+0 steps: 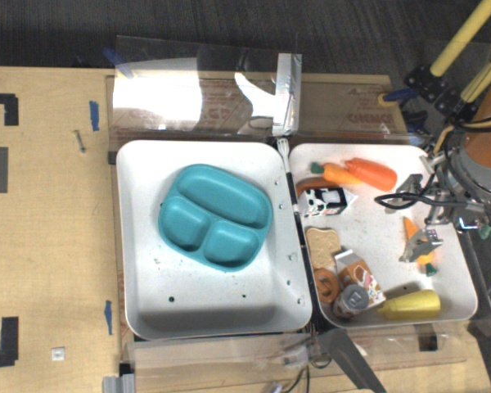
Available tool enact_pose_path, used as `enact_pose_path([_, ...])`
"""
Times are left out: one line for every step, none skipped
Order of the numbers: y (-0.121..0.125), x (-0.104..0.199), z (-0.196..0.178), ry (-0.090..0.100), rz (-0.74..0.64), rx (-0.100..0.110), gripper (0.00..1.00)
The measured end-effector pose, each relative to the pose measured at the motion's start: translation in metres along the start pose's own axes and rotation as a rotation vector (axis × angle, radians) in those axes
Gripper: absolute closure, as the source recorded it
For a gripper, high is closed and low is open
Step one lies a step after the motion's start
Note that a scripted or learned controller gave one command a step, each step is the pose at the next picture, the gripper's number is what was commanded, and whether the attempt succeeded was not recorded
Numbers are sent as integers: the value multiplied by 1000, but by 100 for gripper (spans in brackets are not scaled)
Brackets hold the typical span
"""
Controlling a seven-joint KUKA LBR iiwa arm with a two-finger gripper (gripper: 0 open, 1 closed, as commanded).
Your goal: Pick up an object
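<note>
My gripper [420, 248] hangs low over the right side of the right bin [376, 219], reaching in from the right edge. A small orange piece [410, 227] lies just beside it on the left, and another orange bit [427, 263] shows just below it. Whether either is touching the gripper I cannot tell. Toy foods are scattered around this bin: an orange carrot [337, 173] and an orange pepper-like piece [372, 172] at the back, a bread slice [322, 241], a brown pretzel [326, 284], a small can [353, 299] and a yellow piece [409, 304] at the front.
The left bin [147, 285] holds a teal divided plate [215, 214]. A black-and-white item [323, 201] lies near the divider between the bins. Cables and the arm's wrist [466, 195] crowd the right bin's right rim. Clear plastic sheeting [229, 97] stands behind the bins.
</note>
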State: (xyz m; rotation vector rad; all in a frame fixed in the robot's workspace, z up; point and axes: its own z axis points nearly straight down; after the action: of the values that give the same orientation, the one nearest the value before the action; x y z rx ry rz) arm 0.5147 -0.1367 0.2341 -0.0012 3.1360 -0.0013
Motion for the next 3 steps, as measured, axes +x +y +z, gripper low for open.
enact_pose_path([-4,12,105,-8,-149,3,0])
enact_pose_path([2,18,142,-20,-203,6,0])
enact_pose_path([24,9,144,-15,-612,7,0])
